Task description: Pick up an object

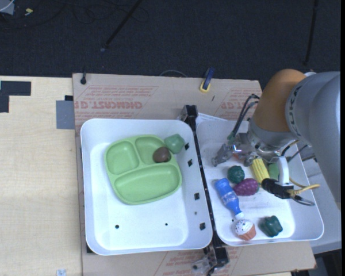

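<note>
While its opening cannot be told, the tool hovers above the right bin.

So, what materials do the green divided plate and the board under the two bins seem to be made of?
The green divided plate looks like moulded plastic: even colour, rounded compartments, a soft sheen. The brown board under the white bins looks like matt cardboard, with red printed lettering, probably a flattened box.
</note>
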Controlling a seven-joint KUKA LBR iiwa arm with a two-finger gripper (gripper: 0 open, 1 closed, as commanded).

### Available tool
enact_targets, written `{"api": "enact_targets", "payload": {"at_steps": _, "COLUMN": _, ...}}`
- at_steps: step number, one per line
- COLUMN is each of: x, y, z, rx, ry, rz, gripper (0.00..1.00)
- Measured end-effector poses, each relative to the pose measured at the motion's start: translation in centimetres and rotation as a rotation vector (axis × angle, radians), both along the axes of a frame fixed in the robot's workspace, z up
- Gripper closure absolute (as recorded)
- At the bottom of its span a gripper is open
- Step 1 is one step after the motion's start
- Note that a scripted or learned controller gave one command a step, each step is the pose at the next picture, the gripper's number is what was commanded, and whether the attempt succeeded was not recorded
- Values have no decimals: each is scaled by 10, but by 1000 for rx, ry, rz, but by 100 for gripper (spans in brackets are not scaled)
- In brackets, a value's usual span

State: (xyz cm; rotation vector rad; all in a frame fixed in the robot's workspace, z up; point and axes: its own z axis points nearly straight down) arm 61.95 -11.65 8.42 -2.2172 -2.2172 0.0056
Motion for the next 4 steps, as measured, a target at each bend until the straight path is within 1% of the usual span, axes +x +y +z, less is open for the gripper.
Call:
{"api": "enact_targets", "payload": {"at_steps": 1, "x": 1, "y": -1, "z": 13, "rx": 0, "ry": -3, "rz": -2, "gripper": 100}}
{"api": "enact_targets", "payload": {"at_steps": 2, "x": 4, "y": 5, "z": 58, "rx": -2, "ry": -9, "rz": 0, "gripper": 100}}
{"api": "enact_targets", "payload": {"at_steps": 3, "x": 12, "y": -4, "z": 116, "rx": -2, "ry": -11, "rz": 0, "gripper": 100}}
{"api": "enact_targets", "payload": {"at_steps": 4, "x": 12, "y": -5, "z": 145, "rx": -2, "ry": -9, "rz": 1, "gripper": 100}}
